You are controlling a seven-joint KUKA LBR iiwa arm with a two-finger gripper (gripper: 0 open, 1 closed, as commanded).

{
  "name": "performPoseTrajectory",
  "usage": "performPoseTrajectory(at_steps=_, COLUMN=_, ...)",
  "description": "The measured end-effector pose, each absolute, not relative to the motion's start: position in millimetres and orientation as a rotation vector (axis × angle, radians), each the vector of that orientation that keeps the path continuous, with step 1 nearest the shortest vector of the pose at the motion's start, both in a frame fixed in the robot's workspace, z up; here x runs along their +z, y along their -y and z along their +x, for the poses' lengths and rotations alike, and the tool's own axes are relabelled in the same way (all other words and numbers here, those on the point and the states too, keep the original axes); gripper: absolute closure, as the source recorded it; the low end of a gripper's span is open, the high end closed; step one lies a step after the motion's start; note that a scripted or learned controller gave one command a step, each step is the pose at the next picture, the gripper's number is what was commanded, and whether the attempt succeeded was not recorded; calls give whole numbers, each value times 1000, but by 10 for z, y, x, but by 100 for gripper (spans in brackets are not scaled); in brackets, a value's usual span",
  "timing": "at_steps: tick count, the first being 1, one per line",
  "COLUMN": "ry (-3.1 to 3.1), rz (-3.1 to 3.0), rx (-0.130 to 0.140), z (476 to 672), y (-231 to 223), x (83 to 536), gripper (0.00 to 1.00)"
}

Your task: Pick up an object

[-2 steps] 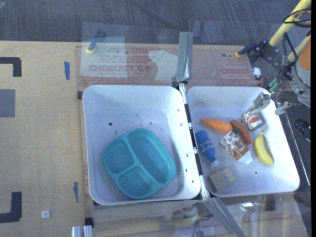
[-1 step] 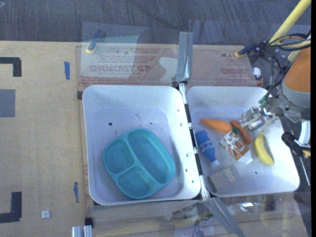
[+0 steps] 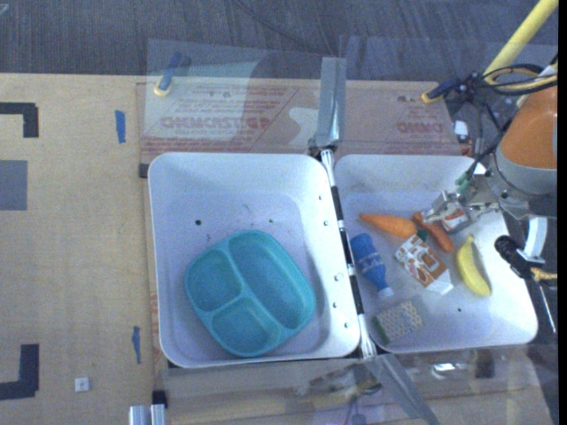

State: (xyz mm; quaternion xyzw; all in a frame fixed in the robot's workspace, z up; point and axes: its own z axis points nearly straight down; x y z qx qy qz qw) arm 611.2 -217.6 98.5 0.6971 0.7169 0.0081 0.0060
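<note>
- Two-finger metal gripper (image 3: 452,209) low in right shallow white bin (image 3: 425,171), over orange carrot's (image 3: 390,225) right end; can't tell its state.
- Nearby: yellow banana (image 3: 473,269), blue plastic bottle (image 3: 368,264), small printed carton (image 3: 422,262).
- Left white bin (image 3: 221,180): teal divided tray (image 3: 250,292).

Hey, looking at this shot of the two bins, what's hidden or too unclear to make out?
- Gripper: in the camera view its tip blends into the clutter at the carrot, so its state is unreadable.
- Arm: cut off by the view's right edge.
- Small carton: print too small to read.
- Cardboard label: blurred under glare from the clear sheet.
- Banana: whether it touches the arm is unclear.
</note>
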Motion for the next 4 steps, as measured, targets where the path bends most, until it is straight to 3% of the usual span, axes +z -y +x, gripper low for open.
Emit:
performPoseTrajectory(at_steps=1, ry=-2357, rz=2107, rx=6, z=6684, y=2136, x=886, gripper=0)
performPoseTrajectory(at_steps=2, ry=-2315, rz=2126, rx=12, z=6216, y=2149, x=875, gripper=0)
performPoseTrajectory(at_steps=3, ry=-2306, rz=2122, rx=8, z=6223, y=2190, x=991, gripper=100)
performPoseTrajectory(at_steps=4, ry=-2231, rz=2208, rx=1, z=6378, y=1550, x=1976, gripper=100)
